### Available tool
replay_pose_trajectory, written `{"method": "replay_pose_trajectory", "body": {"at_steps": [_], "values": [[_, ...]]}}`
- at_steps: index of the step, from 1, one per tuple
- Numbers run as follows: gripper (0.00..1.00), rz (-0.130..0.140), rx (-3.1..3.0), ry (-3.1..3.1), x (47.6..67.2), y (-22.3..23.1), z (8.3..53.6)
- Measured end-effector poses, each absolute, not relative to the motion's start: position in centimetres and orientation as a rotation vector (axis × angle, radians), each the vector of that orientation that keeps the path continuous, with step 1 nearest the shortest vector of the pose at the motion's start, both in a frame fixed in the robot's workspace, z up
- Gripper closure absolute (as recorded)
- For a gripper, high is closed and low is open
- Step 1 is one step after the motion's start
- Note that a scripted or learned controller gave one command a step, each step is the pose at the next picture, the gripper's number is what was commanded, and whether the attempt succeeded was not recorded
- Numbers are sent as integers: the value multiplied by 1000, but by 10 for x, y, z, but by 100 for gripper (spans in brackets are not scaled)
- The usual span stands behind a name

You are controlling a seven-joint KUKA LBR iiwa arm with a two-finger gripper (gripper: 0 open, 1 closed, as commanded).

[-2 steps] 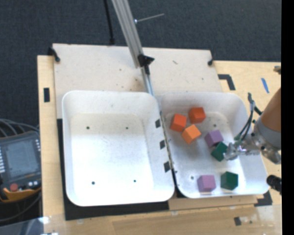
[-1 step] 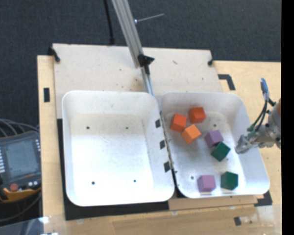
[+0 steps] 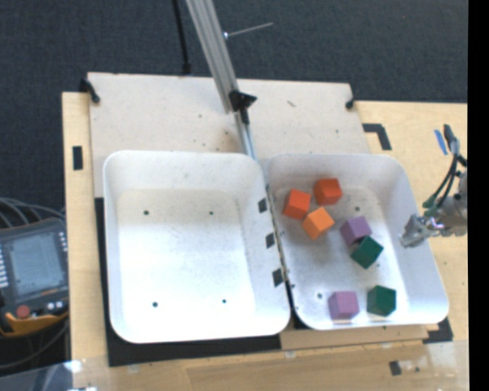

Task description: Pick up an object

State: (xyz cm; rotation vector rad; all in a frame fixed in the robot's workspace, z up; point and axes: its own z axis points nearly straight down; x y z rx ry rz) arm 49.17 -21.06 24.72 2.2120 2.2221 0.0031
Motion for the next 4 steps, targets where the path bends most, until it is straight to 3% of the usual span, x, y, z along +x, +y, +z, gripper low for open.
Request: {"method": "replay_pose_trajectory", "body": {"at_steps": [4], "values": [[100,4,2212,2230,566,-3,244]]}}
